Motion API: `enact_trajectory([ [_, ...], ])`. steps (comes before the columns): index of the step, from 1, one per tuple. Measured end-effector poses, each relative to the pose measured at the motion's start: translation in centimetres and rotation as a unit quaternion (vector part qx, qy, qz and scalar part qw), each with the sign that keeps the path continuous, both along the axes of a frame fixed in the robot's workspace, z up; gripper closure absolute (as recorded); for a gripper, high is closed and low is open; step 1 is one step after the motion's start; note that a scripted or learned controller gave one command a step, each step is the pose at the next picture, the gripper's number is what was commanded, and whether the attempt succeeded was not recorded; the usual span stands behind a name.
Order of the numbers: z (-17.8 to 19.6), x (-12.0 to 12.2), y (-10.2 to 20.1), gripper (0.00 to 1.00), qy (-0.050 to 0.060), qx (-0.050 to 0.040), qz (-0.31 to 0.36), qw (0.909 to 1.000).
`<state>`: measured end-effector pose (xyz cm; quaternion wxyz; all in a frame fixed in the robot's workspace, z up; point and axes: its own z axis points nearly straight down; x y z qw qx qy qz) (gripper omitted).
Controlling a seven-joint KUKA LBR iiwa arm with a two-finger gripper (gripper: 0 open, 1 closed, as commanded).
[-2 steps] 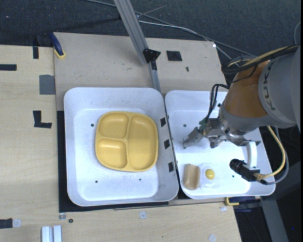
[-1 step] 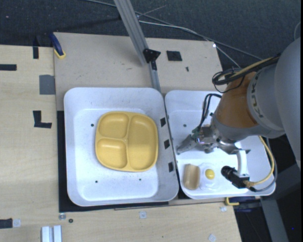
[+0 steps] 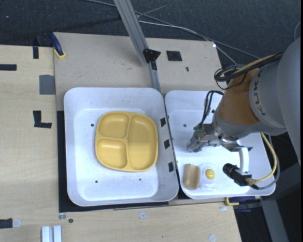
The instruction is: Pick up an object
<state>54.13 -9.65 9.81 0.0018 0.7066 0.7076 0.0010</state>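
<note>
Gripper [image 3: 196, 141] hangs low in the right bin [image 3: 179, 105], approach step. Brown block [image 3: 191, 176] and fried-egg toy [image 3: 208, 174] lie just beyond it, untouched; next comes descending over one.

Yellow plate [image 3: 126, 140] in left bin [image 3: 76, 135]
</note>
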Motion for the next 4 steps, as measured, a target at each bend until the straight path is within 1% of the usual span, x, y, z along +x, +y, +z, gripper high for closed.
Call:
enact_trajectory([
  [1,6.1,-0.1,-0.6,1.00,0.000,0.0002,-0.001,1.0000],
  [2,11.7,0.9,-0.5,1.00,0.000,0.0001,0.000,1.0000],
  [3,10.1,0.9,-0.5,1.00,0.004,0.0000,-0.001,1.0000],
  [4,10.5,3.1,4.7,1.00,0.002,0.0010,0.002,1.0000],
])
